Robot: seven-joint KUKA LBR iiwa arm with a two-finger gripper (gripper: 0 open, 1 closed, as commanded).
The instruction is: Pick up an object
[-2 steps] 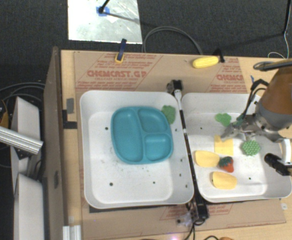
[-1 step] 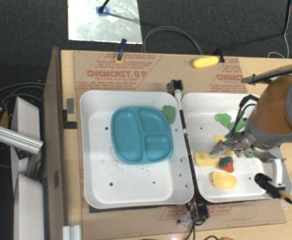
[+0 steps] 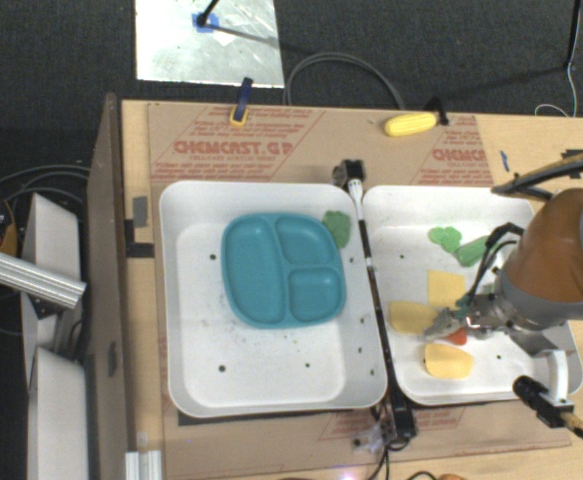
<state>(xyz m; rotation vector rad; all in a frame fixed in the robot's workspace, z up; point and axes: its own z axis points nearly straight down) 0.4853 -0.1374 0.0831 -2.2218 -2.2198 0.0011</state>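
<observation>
Red object (image 3: 457,337), yellow pieces (image 3: 447,360) around, end effector (image 3: 449,322) over it

The surface (image 3: 301,138) is a brown board printed with red lettering, and two shallow white bins sit on it side by side. In the left bin (image 3: 196,368) lies a teal divided plate (image 3: 281,270) (three compartments, facing up), with a small green piece (image 3: 338,227) touching its upper right corner. A yellow, banana-like object (image 3: 409,123) rests on the board behind the right bin (image 3: 396,218), and a small blue-and-yellow item (image 3: 241,103), perhaps a clamp, sits at the board's far edge. Beyond it, a shiny metal sheet (image 3: 206,28) lies on the dark floor.
</observation>
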